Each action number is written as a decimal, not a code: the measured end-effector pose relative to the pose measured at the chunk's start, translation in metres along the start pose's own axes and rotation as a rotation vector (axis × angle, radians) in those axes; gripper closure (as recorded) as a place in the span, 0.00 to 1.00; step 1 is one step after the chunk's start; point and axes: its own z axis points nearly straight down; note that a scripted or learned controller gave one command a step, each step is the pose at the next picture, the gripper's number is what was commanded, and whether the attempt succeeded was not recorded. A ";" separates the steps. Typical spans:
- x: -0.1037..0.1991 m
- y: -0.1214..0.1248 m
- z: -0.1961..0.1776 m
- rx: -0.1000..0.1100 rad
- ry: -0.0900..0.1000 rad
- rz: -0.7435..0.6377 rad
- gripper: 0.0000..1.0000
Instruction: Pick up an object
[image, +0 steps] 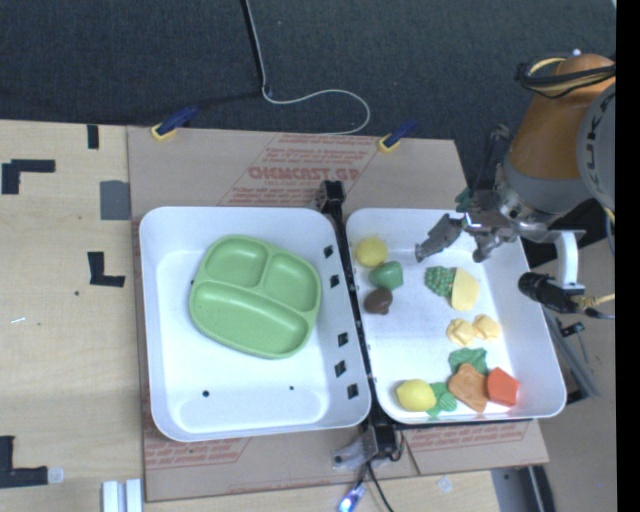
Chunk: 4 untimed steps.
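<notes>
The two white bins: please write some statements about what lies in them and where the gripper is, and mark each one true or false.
1. The green divided plate lies in the left bin. True.
2. The gripper is over the left bin. False: it is over the upper part of the right bin.
3. The small toy foods lie on the green plate. False: they lie in the right bin, such as the yellow ball.
4. An orange-red block lies near the right bin's lower right corner. True.
5. The gripper holds the yellow ball. False: nothing sits between its spread fingers.
</notes>
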 end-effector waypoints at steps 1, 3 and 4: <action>0.042 -0.040 0.037 0.007 0.002 -0.002 0.00; 0.138 -0.082 -0.028 -0.002 0.004 -0.011 1.00; 0.146 -0.111 -0.135 -0.011 0.001 -0.004 1.00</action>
